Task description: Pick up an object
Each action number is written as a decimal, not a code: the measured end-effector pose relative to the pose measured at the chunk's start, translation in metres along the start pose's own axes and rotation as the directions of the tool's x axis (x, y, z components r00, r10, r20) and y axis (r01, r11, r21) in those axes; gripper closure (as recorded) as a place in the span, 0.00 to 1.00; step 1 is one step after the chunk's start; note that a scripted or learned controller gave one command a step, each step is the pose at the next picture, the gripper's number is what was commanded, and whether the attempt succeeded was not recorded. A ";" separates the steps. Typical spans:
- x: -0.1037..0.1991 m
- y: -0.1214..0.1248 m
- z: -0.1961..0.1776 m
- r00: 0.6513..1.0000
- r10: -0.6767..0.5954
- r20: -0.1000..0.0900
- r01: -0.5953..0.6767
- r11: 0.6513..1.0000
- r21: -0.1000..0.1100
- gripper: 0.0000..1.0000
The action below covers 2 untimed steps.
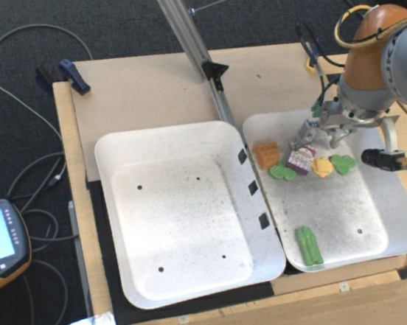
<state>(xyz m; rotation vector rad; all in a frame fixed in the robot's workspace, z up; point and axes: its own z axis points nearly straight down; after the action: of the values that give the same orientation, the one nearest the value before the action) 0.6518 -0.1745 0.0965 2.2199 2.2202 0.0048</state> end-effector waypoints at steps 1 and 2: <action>0.000 0.002 -0.014 1.000 -0.002 0.003 0.002 1.000 -0.009 1.00; 0.005 -0.005 -0.068 1.000 -0.001 0.002 0.001 1.000 -0.004 1.00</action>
<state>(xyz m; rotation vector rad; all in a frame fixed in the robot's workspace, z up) 0.6469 -0.1697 0.1645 2.2157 2.2186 0.0062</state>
